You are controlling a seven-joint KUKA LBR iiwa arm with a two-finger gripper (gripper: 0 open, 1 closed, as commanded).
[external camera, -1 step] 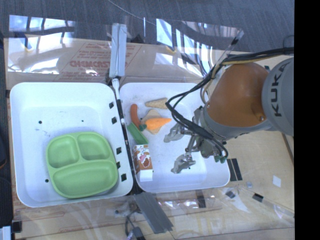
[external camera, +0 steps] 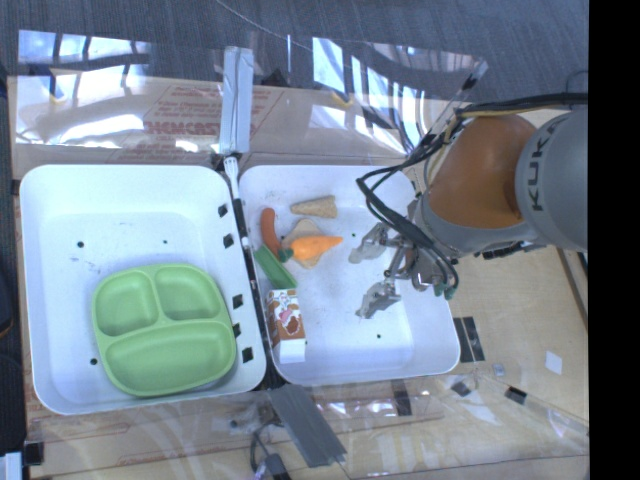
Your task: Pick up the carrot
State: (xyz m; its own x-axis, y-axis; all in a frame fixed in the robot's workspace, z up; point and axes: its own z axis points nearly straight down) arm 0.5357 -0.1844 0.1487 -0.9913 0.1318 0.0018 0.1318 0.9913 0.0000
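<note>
Carrot (external camera: 314,249) lies in the right bin (external camera: 430,353), touching a tan piece (external camera: 300,230) beside a sausage (external camera: 269,228). Just right of it the gripper (external camera: 373,272) hovers, fingers spread wide and holding nothing. Best approach: straddle the orange body, clear of neighbours.

On my own arm (external camera: 555,183), along the grey casing past the orange band, black letters read "KU", the rest cut off at the right. On the clear sheet (external camera: 185,118) beyond the left bin, reddish print lies mirrored and glared over; I cannot make it out. The small carton (external camera: 287,323) at the near left of the right bin bears print too small to read.
</note>
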